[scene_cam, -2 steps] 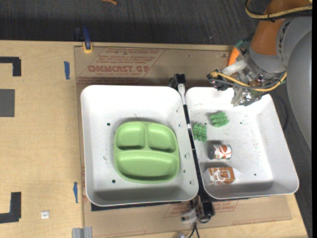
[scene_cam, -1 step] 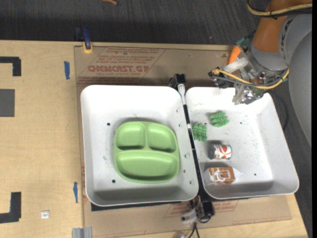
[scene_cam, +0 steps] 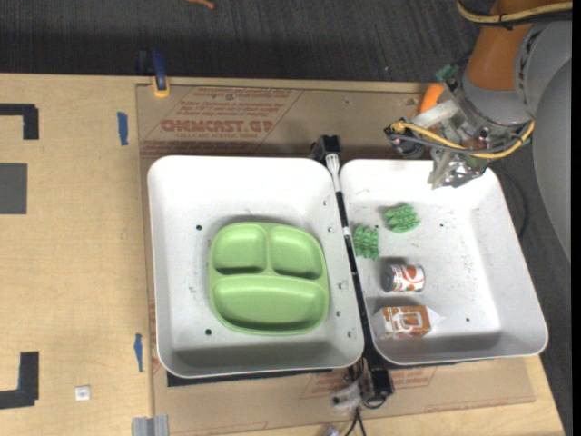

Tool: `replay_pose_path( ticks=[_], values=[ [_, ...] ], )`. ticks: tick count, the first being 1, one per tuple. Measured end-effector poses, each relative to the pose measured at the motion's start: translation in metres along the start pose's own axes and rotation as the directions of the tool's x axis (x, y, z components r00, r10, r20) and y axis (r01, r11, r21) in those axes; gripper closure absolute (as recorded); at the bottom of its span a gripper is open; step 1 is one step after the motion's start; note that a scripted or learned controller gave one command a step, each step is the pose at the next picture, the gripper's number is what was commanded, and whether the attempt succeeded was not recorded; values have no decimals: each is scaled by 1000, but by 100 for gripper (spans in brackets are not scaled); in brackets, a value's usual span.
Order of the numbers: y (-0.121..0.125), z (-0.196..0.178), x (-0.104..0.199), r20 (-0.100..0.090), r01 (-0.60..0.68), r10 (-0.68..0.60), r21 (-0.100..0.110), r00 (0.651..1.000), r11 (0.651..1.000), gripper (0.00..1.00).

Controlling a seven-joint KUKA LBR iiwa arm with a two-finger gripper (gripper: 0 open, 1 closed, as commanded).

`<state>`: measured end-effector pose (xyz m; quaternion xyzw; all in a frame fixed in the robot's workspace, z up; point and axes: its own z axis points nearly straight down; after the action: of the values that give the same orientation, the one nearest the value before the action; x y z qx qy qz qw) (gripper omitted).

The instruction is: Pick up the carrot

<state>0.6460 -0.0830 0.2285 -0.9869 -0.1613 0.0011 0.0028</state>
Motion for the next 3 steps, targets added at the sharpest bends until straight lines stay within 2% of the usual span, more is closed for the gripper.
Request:
replay_pose_path(
  ticks=[3],
  values=[
    [-2, -30, 2, -2, 5, -5, 4, 1000, 1000, 100]
  ],
)
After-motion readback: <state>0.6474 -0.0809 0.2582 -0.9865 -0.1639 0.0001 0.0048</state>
